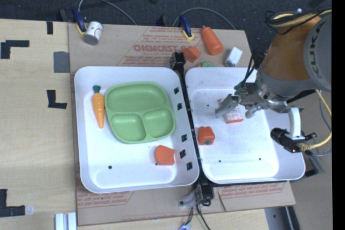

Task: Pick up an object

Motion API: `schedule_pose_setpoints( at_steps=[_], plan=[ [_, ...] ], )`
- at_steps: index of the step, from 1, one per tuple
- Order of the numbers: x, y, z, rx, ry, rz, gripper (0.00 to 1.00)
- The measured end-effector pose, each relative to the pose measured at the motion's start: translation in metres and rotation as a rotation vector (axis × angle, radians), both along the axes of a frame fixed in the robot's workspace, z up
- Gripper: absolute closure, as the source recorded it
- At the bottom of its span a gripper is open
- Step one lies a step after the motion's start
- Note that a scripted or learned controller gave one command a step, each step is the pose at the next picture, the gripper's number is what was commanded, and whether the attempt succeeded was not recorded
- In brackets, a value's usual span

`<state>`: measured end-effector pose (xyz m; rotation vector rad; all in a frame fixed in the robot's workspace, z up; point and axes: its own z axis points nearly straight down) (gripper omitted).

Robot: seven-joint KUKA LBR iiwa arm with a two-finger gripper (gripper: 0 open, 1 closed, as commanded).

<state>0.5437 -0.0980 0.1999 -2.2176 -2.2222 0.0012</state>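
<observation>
My gripper (237, 110) hangs low over the middle of the right bin (280, 169), its two fingers spread open. A small red and white object (234, 118) lies on the bin floor right under the gap between the fingers, which are not closed on it. To the left, near the bin's left wall, sits an orange block (206, 136), apart from the gripper. The left bin (86, 116) holds a green divided plate (141, 112), a toy carrot (98, 107) and an orange piece (165, 155).
Behind the bins on the cardboard lie an orange cylinder (212, 40), a small orange block (192, 54), a white cube (234, 55) and a small can (94, 32). A black divider (186, 116) runs between the bins. The arm's body covers the right bin's far right side.
</observation>
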Motion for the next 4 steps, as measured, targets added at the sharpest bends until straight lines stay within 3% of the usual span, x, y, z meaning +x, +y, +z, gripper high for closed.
schedule_pose_setpoints(
  at_steps=[1,2,3,4],
  plan=[
    [0.055,-0.038,-0.07,-0.001,0.001,-0.001,0.0],
    [0.056,-0.069,-0.113,-0.001,-0.004,-0.001,0.0],
    [0.057,-0.069,-0.103,-0.004,-0.008,0.0,1.0],
    [0.112,-0.016,-0.069,0.0,-0.002,0.001,1.0]
  ],
)
